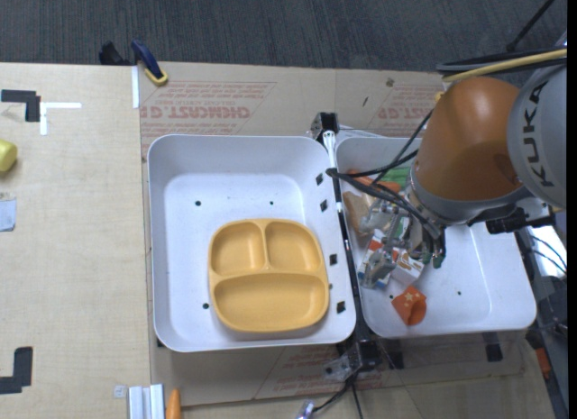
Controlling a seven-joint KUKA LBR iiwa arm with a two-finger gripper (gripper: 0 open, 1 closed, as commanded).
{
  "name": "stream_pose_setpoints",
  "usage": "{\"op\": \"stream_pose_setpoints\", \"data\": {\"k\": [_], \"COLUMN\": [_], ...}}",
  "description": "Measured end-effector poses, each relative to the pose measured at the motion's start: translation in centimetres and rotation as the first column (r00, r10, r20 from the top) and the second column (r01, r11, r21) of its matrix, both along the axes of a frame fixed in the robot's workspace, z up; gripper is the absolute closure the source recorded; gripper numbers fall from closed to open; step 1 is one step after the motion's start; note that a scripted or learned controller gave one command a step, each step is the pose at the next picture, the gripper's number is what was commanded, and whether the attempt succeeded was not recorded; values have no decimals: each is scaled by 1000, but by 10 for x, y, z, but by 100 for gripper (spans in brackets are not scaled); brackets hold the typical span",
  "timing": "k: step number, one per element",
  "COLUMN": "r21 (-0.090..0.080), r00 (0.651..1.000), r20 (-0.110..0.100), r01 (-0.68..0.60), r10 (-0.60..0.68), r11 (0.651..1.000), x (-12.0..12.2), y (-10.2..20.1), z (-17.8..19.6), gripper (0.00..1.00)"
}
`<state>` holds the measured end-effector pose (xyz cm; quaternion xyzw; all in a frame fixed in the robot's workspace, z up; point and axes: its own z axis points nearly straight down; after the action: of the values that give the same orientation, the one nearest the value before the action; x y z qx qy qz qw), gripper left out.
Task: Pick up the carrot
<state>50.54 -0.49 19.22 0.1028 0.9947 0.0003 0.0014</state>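
Note:
An orange carrot (410, 306) lies on the floor of the right bin (487, 305), near its front edge. My gripper (394, 250) hangs low over the left half of that bin, just behind and slightly left of the carrot. It sits among a few small items, a tan one (359, 213) and a white-and-blue one (377, 268). The orange wrist band (469, 138) and the arm cover the back of the bin. The carrot lies apart from the gripper.
The left bin (180, 228) holds a yellow divided plate (268, 274). A small orange piece (359, 177) peeks out at the right bin's back left corner. A yellow object (5, 155) lies on the bench at far left.

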Motion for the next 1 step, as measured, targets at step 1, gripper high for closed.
{"op": "stream_pose_setpoints", "data": {"k": [1], "r21": [0], "r00": [995], "r20": [-1], "r01": [98], "r10": [-98], "r11": [995], "x": [-26], "y": [109], "z": [-11], "gripper": [0]}}
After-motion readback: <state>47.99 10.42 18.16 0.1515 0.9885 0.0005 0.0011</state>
